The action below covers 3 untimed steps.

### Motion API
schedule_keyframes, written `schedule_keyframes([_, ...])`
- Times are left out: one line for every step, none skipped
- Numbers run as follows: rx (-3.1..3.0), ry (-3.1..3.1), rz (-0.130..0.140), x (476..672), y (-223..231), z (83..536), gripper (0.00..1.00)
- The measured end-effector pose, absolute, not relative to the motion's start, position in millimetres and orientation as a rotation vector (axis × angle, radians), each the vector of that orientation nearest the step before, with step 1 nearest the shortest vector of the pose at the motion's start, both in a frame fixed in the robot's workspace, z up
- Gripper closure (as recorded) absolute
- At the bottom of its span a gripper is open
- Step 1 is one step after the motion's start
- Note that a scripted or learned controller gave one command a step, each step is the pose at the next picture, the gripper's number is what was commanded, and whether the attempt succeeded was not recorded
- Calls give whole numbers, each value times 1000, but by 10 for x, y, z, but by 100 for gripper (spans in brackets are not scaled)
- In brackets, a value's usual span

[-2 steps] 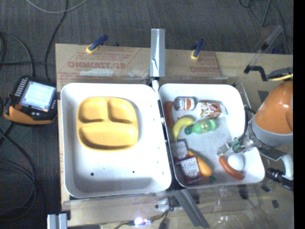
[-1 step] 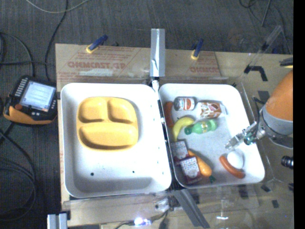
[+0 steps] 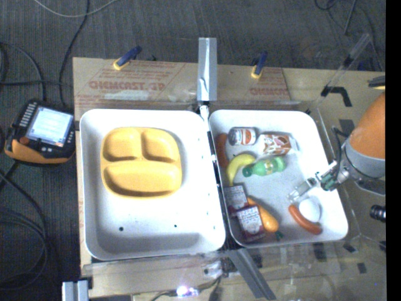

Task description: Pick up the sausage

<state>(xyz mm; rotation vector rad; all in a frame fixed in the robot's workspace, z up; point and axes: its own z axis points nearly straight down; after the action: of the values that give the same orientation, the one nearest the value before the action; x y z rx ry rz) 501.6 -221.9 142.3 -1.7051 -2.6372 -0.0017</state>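
The gripper [image 3: 302,189] hangs in the right bin [image 3: 316,130] with its fingers spread and nothing between them. Just below it lies the sausage [image 3: 304,219], against a white egg [image 3: 311,207], near the bin's lower right corner. A yellow divided tray [image 3: 142,162] sits in the left bin [image 3: 91,187]

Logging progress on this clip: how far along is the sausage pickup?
Done: the gripper is over the right bin, beside the sausage. In hand: nothing visibly between its fingers. Left: grasping and lifting; the sausage lies on the bin floor near the front right corner.
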Motion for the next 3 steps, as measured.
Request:
schedule_keyframes([-1604,-2713,-1,4912,-2122,902,0])
schedule_keyframes([-1608,-2720,-7,4940,-2113,1007,100])
schedule_keyframes([-1585,-2713,0,4943,-2233,1673,100])
